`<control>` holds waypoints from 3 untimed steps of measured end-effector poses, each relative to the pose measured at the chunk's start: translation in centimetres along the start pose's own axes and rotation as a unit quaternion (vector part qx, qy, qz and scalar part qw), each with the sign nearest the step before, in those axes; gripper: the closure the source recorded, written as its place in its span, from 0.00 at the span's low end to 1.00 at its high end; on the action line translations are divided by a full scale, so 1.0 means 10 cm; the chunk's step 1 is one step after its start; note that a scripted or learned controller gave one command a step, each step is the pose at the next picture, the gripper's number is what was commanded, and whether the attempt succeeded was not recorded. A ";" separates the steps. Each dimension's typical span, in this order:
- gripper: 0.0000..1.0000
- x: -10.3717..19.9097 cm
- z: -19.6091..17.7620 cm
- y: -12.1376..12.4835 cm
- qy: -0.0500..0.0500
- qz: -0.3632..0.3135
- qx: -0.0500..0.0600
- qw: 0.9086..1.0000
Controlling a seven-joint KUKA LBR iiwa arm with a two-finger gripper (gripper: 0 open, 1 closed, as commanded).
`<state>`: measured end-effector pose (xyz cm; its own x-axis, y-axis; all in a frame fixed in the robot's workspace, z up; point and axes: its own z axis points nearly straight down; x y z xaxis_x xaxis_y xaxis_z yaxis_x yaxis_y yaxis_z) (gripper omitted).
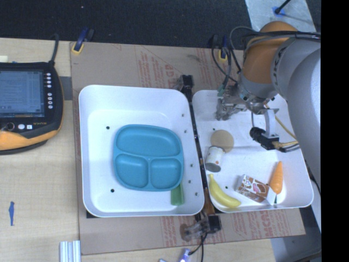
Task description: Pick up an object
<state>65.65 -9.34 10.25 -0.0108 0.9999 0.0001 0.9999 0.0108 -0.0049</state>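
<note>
Camera view, far left of the counter [38,190] — a pendant [24,102] with its screen lit. Next, the left bin [98,130]: a blue plate [147,157] lies flat in it, with a green block [176,195] just beside the plate's near right corner. Over to the right bin [248,160] — a white cup [214,158] sits just beside a tan disc [222,140], and a banana [222,195] lies along the near edge. The jaws hang over this bin's far end, beyond the disc; spread or pressed together, I cannot tell. Then a carton [252,187], a carrot [277,177] just beside it, and the arm [262,64].
</note>
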 end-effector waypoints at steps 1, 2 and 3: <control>0.00 0.00 0.00 0.00 0.000 0.000 0.000 1.000; 0.00 -0.13 0.11 -0.41 -0.001 0.003 0.000 1.000; 0.00 -0.12 0.11 -0.44 0.000 0.004 0.000 1.000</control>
